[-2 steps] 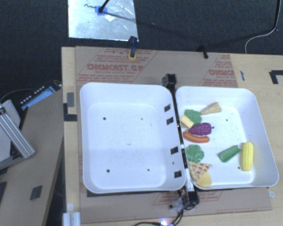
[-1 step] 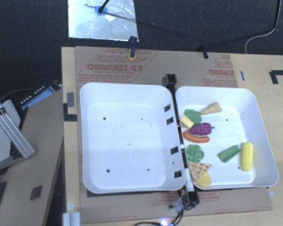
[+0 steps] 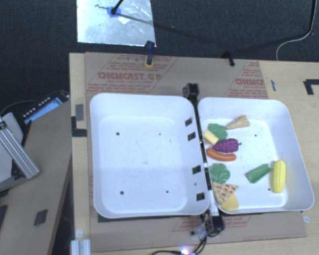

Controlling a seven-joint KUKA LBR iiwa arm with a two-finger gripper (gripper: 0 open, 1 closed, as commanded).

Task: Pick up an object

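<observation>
The right bin (image 3: pixel 292 142) holds several toy foods. A yellow corn cob (image 3: pixel 278 176) lies near its right wall with a green pepper-like piece (image 3: pixel 258 172) beside it. Near the divider sit purple grapes (image 3: pixel 226 145), an orange sausage (image 3: pixel 221 155), a green leafy piece (image 3: pixel 217 130), a small yellow block (image 3: pixel 210 137) and a tan bread-like piece (image 3: pixel 238 122). At the front left corner lie another green piece (image 3: pixel 219 171), a pizza slice (image 3: pixel 224 188) and a yellow wedge (image 3: pixel 229 202).
The left bin (image 3: pixel 143 155) stands beside the right one, joined by a black clip strip (image 3: pixel 198 142). Both rest on a cardboard sheet (image 3: pixel 127 73). A metal frame (image 3: pixel 10 147) stands at the far left, and a cable (image 3: pixel 295 36) runs at the top right.
</observation>
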